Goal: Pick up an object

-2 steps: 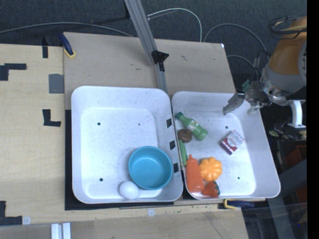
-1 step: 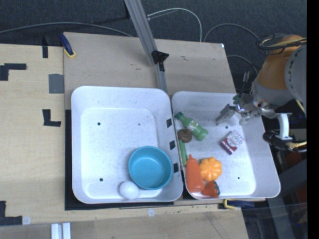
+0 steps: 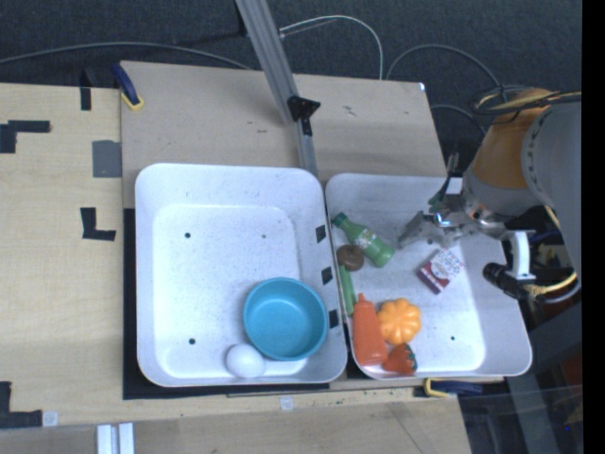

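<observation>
We note a pale wooden tabletop (image 3: 57, 253) carrying black tape marks (image 3: 93, 225) on its left part. A grey metal pole (image 3: 269, 50) slants down from the top edge toward the bins' shared rim. Thin cables (image 3: 373, 36) loop over dark carpet (image 3: 454, 17) behind. A blue-and-yellow clamp (image 3: 126, 85) grips the board's far-left corner.

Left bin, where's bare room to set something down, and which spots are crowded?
In the left bin, the far half and left side are bare, bordered near-right by the blue bowl and white ball. The right bin is crowded along its left with the green bottle, orange pumpkin and orange bottle.
</observation>
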Controlling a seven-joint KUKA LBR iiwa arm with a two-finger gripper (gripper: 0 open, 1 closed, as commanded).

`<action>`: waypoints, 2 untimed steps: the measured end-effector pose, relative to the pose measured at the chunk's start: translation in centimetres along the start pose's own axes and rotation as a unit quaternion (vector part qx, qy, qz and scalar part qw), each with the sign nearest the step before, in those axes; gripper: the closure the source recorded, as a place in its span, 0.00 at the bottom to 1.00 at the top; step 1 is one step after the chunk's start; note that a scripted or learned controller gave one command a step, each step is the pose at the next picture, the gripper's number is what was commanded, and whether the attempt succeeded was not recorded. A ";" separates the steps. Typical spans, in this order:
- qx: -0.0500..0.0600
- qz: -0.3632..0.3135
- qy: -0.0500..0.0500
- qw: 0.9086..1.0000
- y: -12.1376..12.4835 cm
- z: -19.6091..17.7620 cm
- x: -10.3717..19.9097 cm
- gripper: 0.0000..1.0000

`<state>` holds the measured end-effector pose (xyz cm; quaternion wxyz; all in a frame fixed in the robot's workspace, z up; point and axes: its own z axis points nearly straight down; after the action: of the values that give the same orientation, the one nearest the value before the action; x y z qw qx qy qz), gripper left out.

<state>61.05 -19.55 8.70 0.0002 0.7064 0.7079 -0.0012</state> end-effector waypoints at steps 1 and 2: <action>0.000 -0.001 0.001 1.000 0.0 -1.1 0.1 1.00; -0.003 0.000 0.000 1.000 -0.6 -7.1 0.2 1.00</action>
<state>60.43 -19.32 15.84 0.0019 0.7066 0.7076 0.0009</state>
